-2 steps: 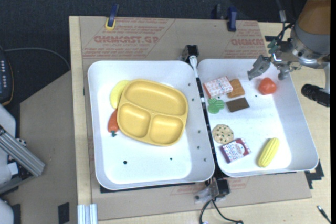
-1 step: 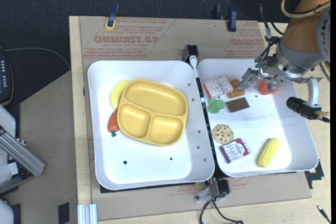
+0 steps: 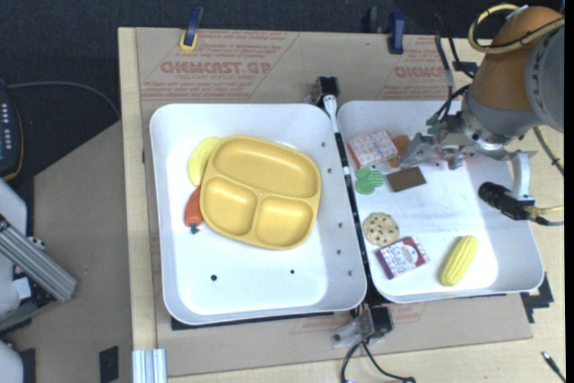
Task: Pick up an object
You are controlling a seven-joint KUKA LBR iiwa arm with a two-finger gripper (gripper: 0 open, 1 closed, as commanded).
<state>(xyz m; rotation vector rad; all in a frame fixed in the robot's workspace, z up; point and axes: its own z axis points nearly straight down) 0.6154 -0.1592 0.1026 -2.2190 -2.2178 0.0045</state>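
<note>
Item: my gripper (image 3: 429, 148) low over brown card (image 3: 406, 179), right bin (image 3: 502, 282); fingers' state unclear; positioned for picking.

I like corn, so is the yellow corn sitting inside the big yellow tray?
No, the corn lies on the floor of the right bin, while the yellow tray sits in the left bin.

cam: fixed overhead | slanted down | both bins (image 3: 170, 193) framed

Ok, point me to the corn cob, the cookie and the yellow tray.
corn cob (image 3: 458, 259), camera view, middle of the cob.
cookie (image 3: 381, 229), camera view, centre of its top face.
yellow tray (image 3: 260, 190), camera view, ridge between its compartments.
</note>
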